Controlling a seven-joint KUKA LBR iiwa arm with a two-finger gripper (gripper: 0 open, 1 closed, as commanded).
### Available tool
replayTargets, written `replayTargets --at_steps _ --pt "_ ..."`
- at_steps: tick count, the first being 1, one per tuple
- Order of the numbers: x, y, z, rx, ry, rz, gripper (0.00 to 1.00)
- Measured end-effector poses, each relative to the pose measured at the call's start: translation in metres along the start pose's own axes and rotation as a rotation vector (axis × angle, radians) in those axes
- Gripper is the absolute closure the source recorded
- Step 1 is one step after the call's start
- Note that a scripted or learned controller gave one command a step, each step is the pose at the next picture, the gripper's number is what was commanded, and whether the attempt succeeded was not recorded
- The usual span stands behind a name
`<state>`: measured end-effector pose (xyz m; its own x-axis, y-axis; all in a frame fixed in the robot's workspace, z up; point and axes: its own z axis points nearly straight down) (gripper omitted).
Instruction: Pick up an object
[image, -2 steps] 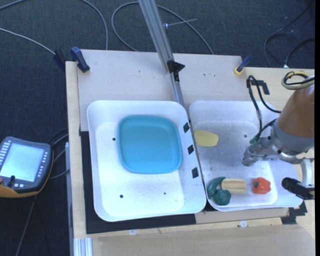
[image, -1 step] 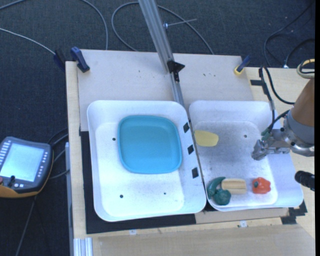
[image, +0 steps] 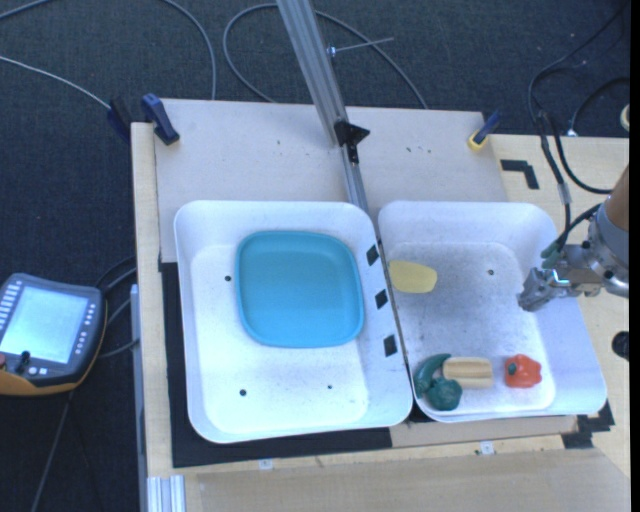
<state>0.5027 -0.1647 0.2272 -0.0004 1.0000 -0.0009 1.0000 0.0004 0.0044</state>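
1. I see four small objects in the right bin (image: 480, 222). Three of them lie in a row along its near edge: a dark green piece (image: 437, 383), a tan block (image: 468, 372) and an orange-red piece (image: 521, 371).
2. The tan block is the only clearly long one. Its long axis runs left to right, along the near wall of the bin. Its left end touches the green piece, and its right end points toward the orange-red piece, which lies just beside it.
3. A yellow piece (image: 412, 276) lies apart from these, near the divider between the bins, with its longer side also about left to right.
4. The gripper (image: 535, 290) is over the right side of the right bin, well apart from all four objects. I see nothing between its fingers, but I cannot tell if they are apart or together.
5. The left bin (image: 205, 300) holds a blue square plate (image: 300, 287).
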Motion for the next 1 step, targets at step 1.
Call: replayTargets --at_steps 1 --pt "0.0 0.0007 -0.0266 0.002 0.0 0.0 1.0"
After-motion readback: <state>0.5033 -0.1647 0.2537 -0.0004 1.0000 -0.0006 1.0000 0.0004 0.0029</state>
